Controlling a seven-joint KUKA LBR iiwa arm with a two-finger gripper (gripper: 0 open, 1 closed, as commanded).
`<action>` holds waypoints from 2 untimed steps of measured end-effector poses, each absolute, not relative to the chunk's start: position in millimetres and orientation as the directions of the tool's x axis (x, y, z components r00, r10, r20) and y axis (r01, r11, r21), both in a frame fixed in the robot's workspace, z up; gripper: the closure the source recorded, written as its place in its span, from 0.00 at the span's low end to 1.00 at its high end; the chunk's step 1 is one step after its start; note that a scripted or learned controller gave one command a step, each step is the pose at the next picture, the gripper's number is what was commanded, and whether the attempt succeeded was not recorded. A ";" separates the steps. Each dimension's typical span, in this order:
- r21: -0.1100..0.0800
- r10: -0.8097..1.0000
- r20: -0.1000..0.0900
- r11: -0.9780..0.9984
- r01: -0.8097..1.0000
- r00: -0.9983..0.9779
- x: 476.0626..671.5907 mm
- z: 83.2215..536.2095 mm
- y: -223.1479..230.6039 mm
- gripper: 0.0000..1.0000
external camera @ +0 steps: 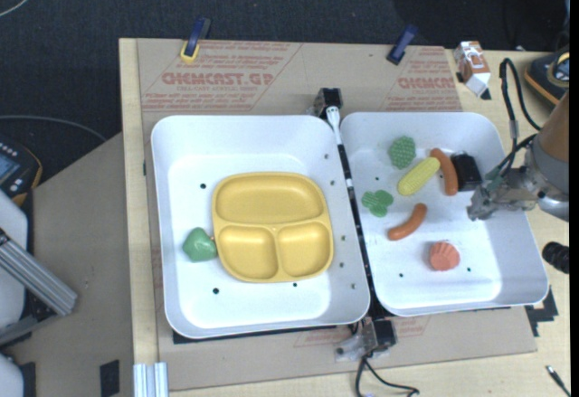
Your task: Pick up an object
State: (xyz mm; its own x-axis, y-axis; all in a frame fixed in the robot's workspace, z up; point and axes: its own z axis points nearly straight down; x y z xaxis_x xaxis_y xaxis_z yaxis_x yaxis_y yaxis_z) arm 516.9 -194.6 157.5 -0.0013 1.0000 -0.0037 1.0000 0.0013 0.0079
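Observation:
My gripper (482, 203) hangs over the right part of the right bin (507, 282), with the arm coming in from the right edge. Nothing shows between its tips. Left of it lie an orange carrot-like stick (445, 171), a yellow corn cob (418, 176) and a green leafy piece (403, 151). Lower down are a small green piece (378, 202), an orange sausage (407, 222) and a salmon-red piece (443, 255), which sits below and left of the gripper.
The left bin (181, 142) holds a yellow divided plate (271, 225) with a green piece (199, 245) beside its left edge. A black clamp (329, 102) sits at the top of the rim between the bins.

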 end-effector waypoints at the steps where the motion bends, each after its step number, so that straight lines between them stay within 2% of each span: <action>1: 0.008 1.000 -0.005 0.000 1.000 0.000 513.0 215.0 -203.6 1.00; 2: 0.005 1.000 -0.003 0.001 1.000 -0.001 514.0 225.7 -203.9 1.00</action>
